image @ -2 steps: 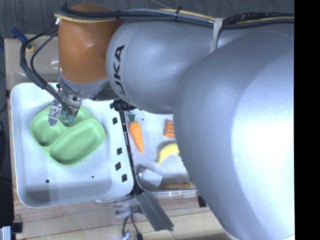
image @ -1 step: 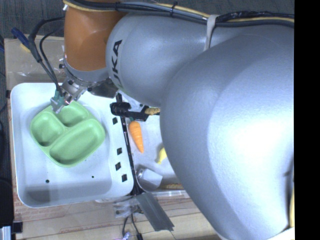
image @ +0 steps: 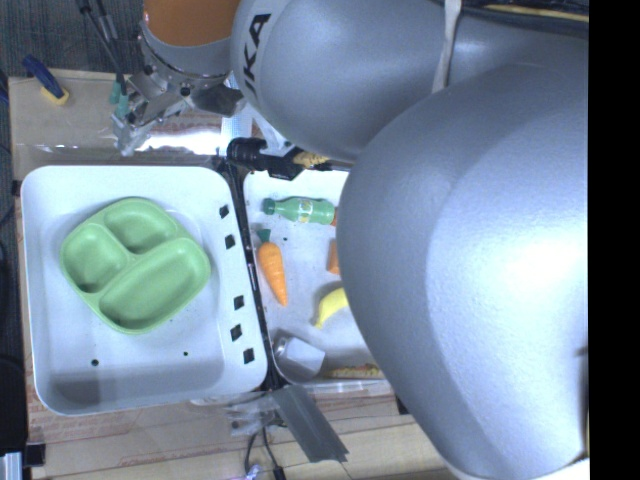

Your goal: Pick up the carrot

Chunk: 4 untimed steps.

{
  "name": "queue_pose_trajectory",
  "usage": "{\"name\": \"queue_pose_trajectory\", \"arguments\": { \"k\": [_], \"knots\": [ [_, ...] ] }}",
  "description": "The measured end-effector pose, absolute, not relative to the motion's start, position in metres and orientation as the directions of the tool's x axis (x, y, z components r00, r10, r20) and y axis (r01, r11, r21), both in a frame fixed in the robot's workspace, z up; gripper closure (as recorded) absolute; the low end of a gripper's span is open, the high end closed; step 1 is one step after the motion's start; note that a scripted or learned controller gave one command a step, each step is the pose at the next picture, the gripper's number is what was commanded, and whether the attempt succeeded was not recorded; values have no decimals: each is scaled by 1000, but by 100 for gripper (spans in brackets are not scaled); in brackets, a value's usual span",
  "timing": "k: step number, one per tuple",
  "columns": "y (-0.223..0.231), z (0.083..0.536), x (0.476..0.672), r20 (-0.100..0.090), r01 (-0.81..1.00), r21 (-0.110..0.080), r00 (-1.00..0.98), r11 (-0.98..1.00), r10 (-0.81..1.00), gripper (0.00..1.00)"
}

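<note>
Fingers (image: 130,120) are hanging at the far left of the scene, beyond the far rim of the left bin (image: 40,268) and over the table's (image: 70,118) shiny strip. Whether they are spread or closed I cannot tell, since the wrist hardware is blurring into glare there. Nothing is showing between them, so I am judging them to be carrying nothing.

Nearer the camera than the fingers, a green divided plate (image: 135,265) is sitting flat in the left bin, well apart from them. Moving rightward, the black-marked wall (image: 243,298) between the two bins is standing between the fingers and everything in the right bin (image: 300,363).

Just past that wall the carrot (image: 272,273) is lying flat on the bin floor. From the fingers it lies to the right and toward the camera, diagonally across the divider. Its long axis is running almost parallel to the wall, with the green leafy end pointing away from the camera and the orange tip pointing toward it, leaning slightly right. Any closing would seem to need to go across that axis, with the wall crowding the carrot's left side.

Farther right, a green bottle (image: 298,209) is lying crosswise beyond the carrot's leafy end, and a yellow banana (image: 331,305) is resting beside the tip. The big grey arm (image: 450,218) is covering the rest.
</note>
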State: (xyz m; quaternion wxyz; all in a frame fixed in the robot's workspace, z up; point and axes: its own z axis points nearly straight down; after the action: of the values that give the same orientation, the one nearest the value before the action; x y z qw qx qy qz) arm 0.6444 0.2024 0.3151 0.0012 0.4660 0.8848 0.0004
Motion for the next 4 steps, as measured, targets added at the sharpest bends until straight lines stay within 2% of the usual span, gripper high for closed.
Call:
{"name": "queue_pose_trajectory", "arguments": {
  "k": [1,2,3,4],
  "knots": [
    [199,347,656,-1,975,-1,-222,222,975,100],
    [207,294,655,-4,990,-8,139,-139,990,100],
    [217,238,655,-5,982,-8,191,-191,982,100],
    [180,237,655,-5,923,-7,386,-386,923,100]
  ]
}}
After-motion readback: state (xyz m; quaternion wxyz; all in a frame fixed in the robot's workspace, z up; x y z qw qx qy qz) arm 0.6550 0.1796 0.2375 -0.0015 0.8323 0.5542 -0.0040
